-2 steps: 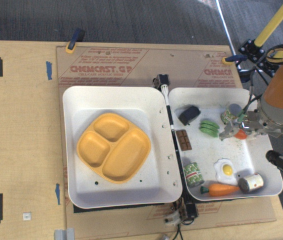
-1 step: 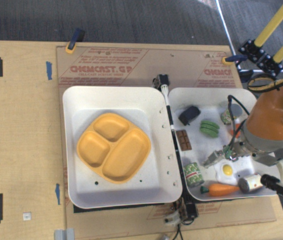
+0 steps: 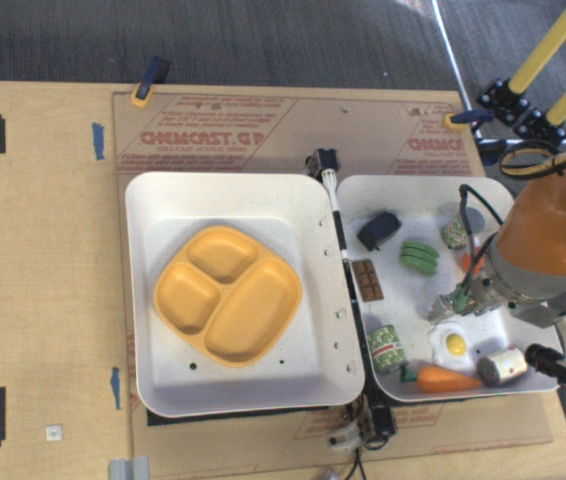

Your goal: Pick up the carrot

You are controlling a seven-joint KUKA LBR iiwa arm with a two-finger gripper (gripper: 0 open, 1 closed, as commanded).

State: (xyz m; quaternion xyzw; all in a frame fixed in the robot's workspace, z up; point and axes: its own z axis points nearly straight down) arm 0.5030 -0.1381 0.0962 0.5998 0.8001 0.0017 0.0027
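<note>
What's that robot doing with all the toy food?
A grey and orange robot arm reaches in over the right bin, which holds pretend food. Its claw hangs low among the items, next to a toy fried egg. It is meant to pick up the carrot, which lies untouched near the bin's front edge. The left bin holds a yellow divided plate.
</note>
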